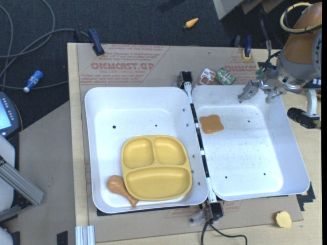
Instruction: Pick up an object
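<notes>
Even, diffuse overhead light fills the scene, fairly bright, with no hard beam from any side. The two white bins come close to overexposure, their floors washed pale, with soft glare along the rims. Shadows are faint and short: a thin dark edge under the yellow divided plate and a soft smudge beneath the brown toast piece. The dark carpet reads dim and slightly noisy. Focus is moderate overall; fine print on the cardboard is soft. The arm at the right looks slightly blurred.
</notes>
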Tool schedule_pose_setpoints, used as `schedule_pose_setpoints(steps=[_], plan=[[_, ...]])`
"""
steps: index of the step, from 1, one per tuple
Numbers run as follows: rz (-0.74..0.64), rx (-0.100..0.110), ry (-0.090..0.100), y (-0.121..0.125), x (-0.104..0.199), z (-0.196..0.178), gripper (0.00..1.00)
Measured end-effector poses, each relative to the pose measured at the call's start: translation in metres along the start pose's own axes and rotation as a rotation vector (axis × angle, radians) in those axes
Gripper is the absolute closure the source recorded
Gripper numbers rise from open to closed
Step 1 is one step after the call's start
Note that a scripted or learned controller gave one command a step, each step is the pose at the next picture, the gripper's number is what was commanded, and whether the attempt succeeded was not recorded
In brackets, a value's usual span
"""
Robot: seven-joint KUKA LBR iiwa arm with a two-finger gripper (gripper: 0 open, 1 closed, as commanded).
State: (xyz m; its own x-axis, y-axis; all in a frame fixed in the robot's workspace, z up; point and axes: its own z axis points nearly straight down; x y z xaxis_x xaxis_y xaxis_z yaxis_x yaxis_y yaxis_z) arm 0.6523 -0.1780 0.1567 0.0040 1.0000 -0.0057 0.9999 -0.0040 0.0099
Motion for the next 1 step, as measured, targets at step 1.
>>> schedule_pose_setpoints(steps=[1], plan=[[-0.009,0.016,0.009,-0.0354,0.0840,0.0751,0.00]])
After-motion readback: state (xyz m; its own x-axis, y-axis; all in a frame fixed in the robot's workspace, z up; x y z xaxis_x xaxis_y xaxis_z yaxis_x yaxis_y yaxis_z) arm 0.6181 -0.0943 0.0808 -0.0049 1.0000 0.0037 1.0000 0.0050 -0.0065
